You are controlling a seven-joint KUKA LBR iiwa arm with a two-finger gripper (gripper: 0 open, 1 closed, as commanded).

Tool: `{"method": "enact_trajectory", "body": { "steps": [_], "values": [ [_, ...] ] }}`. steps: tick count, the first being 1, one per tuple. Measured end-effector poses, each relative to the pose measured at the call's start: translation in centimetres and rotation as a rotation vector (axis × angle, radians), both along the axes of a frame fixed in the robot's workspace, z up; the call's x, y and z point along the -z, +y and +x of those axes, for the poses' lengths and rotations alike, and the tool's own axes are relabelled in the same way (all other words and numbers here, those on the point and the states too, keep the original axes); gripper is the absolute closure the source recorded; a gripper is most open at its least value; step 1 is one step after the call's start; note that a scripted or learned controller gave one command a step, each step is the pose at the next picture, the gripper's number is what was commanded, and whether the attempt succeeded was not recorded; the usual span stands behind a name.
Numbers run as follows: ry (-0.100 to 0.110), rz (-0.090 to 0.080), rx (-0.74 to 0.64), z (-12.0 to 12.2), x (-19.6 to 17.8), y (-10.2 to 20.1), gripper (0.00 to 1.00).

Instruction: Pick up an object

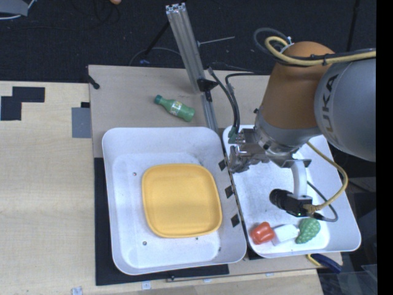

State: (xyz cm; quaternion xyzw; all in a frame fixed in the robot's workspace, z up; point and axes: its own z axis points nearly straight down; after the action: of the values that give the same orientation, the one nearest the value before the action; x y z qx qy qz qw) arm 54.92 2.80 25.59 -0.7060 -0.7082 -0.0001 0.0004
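Gripper (241, 157) hangs over the right shallow white bin (258, 192) by its left wall; open or closed, can't tell. Candidate objects cluster at the near edge, well apart from it: red pepper-like plastic toy (262, 232), small white block (284, 233), green knobbly toy (309, 230). Probably not yet lined up for a grab.

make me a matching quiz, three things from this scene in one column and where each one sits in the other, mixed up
Things:
1. yellow plate
2. green bottle
3. red toy

Places:
A. on the bench, beyond both bins
B. in the view's left bin
C. in the view's right bin, near its front edge

Pairs: 1-B, 2-A, 3-C
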Motion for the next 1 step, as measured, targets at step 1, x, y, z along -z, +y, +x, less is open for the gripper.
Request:
{"method": "enact_trajectory", "body": {
  "steps": [1],
  "values": [
    [0.002, 0.0, 0.0, -0.75, 2.04, 5.39, 1.0]
  ]
}}
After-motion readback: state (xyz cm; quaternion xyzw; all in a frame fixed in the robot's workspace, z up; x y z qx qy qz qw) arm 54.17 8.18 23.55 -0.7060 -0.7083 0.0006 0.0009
